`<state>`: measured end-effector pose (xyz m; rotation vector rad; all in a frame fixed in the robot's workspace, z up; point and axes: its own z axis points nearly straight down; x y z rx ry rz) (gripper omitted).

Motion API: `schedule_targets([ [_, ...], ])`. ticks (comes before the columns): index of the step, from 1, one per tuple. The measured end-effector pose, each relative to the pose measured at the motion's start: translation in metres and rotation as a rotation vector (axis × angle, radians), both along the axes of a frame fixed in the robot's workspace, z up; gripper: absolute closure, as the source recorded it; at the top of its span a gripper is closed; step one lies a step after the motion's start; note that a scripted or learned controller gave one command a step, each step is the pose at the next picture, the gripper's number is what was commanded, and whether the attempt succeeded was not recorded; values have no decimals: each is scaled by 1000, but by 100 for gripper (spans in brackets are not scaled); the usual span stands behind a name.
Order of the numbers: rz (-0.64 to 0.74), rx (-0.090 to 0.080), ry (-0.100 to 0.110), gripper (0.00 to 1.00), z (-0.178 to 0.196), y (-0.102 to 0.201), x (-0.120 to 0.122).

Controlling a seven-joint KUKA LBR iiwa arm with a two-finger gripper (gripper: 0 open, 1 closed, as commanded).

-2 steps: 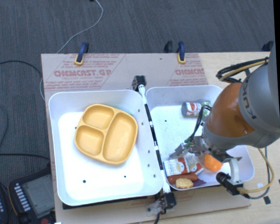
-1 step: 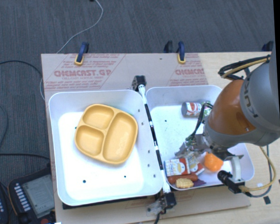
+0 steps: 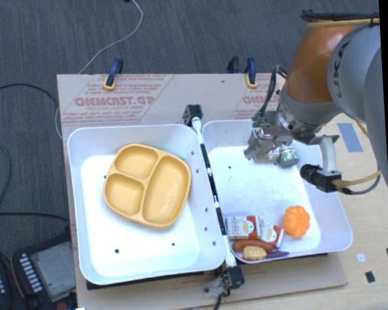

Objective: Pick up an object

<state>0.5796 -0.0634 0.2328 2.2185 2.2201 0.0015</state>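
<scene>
Crumpled green-and-silver wrapper (image 3: 286, 156) lies in the right bin (image 3: 330, 238) beside the jaws, whose state I cannot tell.

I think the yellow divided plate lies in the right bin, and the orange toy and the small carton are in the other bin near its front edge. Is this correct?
Not quite. In the camera view the yellow divided plate lies in the left bin, not the right one. The rest holds: the orange toy and the small carton are in the other bin, near its front edge.
</scene>
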Motion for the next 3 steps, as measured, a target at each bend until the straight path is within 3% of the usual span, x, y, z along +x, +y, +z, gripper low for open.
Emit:
schedule_targets([
  [1,0,1,5,100,-24,63,-62],
  [2,1,1,5,100,-49,129,-96],
  [3,0,0,3,100,-49,158,8],
])
